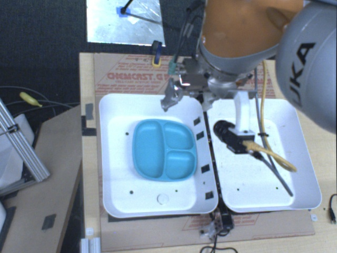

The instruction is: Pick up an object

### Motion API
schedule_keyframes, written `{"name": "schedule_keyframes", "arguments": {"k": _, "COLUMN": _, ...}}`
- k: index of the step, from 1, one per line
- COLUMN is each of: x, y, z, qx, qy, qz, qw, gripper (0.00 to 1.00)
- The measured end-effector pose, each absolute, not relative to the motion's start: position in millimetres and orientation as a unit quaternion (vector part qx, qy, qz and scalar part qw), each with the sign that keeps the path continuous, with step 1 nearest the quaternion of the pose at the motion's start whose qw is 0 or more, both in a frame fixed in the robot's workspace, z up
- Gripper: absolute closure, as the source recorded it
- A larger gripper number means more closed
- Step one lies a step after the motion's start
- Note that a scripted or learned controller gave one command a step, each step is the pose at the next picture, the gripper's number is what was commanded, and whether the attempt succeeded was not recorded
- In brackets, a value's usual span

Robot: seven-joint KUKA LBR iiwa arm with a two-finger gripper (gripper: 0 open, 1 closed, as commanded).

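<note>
The pick is not yet made: the blue divided plate [164,149] lies flat in the middle of the left bin [117,194], with nothing touching it. The gripper [171,96] hangs over that bin's far edge, just beyond the plate's far rim. It is small and shadowed under the wrist, so I cannot tell whether it stands open or closed, though nothing seems caught in it. The whole grasp looks left to do: move over the plate, descend, grip a rim, lift.
</note>
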State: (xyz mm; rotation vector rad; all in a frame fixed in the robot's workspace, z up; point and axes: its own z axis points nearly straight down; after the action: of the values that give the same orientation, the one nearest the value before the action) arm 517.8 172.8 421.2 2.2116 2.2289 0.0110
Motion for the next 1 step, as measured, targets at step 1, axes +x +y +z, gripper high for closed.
{"name": "schedule_keyframes", "arguments": {"k": 1, "x": 490.9, "y": 172.2, "z": 339.6, "qx": 0.707, "qy": 0.707, "qz": -0.0030, "qw": -0.002, "gripper": 0.00}}
